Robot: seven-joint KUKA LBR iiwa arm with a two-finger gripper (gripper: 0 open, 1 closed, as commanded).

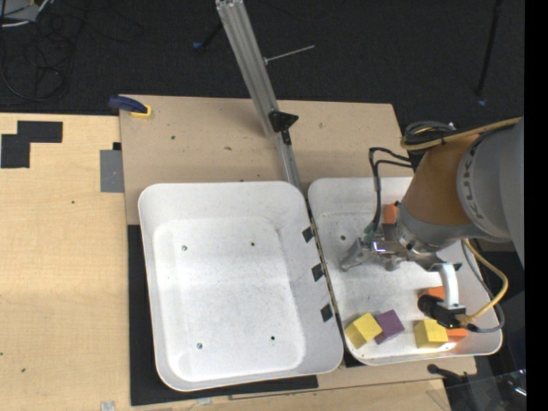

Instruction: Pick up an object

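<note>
Blocks lay in the right bin (342, 197): a yellow block (363, 329) touching a purple block (390, 323) near its front rim, another yellow cube (430, 333) beside them. The gripper (370, 253) hung over the bin's middle, apart from them; its grip could not be told.

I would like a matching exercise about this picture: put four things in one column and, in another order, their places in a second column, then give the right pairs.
Things:
1. purple block
2. left bin
3. gripper
4. blue and yellow clamp

Places:
A. far left corner of the bench
B. above the floor of the right bin
C. next to a yellow block at the right bin's near edge
D. beside the right bin, away from the arm

Pairs: 1-C, 2-D, 3-B, 4-A
</note>
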